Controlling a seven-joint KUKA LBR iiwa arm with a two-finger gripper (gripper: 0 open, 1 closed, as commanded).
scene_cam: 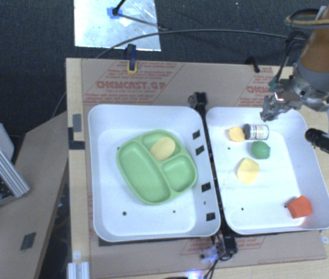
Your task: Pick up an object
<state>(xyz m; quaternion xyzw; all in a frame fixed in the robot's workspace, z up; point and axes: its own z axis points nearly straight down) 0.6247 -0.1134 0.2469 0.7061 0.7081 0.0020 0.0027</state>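
One small jar [257, 132] lies just below the gripper [271, 110].

Bench [42, 173] pale wood, under brown printed board [153, 83]; two white bins side by side on board, left bin [106, 214], right bin [315, 196], touching along middle; blue clamp [131, 57] at board's far edge.

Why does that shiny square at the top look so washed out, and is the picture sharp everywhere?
In the camera view, the foil sheet throws back glare, bleaching its surface. The white bins are evenly lit with soft shadows. The green tray and the orange block look fairly crisp; the end effector looks softer, its details hard to make out.
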